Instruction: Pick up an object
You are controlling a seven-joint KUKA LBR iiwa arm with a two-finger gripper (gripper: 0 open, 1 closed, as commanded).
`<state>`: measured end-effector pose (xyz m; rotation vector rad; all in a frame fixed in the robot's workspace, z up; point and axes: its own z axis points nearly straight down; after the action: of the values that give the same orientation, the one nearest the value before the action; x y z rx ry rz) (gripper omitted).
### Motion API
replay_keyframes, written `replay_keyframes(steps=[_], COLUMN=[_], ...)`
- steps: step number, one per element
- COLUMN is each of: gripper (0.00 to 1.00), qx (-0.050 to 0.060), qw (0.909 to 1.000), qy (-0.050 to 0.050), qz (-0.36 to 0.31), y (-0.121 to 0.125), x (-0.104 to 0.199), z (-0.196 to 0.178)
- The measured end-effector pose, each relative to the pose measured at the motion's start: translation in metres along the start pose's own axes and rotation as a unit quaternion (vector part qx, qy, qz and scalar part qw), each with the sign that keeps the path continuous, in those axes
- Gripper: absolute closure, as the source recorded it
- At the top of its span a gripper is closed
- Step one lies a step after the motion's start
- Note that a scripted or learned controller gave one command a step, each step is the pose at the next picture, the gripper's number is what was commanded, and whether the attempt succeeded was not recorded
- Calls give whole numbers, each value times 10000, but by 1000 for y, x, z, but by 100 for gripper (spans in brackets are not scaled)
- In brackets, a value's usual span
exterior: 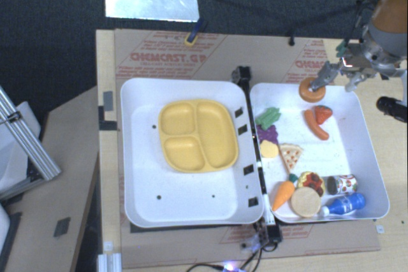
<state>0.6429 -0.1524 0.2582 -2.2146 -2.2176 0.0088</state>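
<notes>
Roughly, largest first:
Tabletop (159, 51): carries two white bins side by side.
Left bin (137, 156): holds a yellow divided plate (197, 136).
Right bin (366, 156): holds the small toy foods.
Arm's jaws (328, 76): at the right bin's far edge; whether spread or pressed together I cannot tell.
Doughnut (312, 91): far corner, just beside the jaws, likely target; a straight descent centred over it, clear of the bin wall, should suit.
</notes>
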Motion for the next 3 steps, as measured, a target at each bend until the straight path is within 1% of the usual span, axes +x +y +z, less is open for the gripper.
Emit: replay_keyframes(steps=[1, 2, 3], gripper=[0, 0, 0], qx=[-56, -40, -36], qw=[10000, 10000, 10000], qy=[-10, -9, -6], qz=[-10, -1, -1], y=[2, 2, 7], x=[0, -3, -3], z=[-7, 35, 97])
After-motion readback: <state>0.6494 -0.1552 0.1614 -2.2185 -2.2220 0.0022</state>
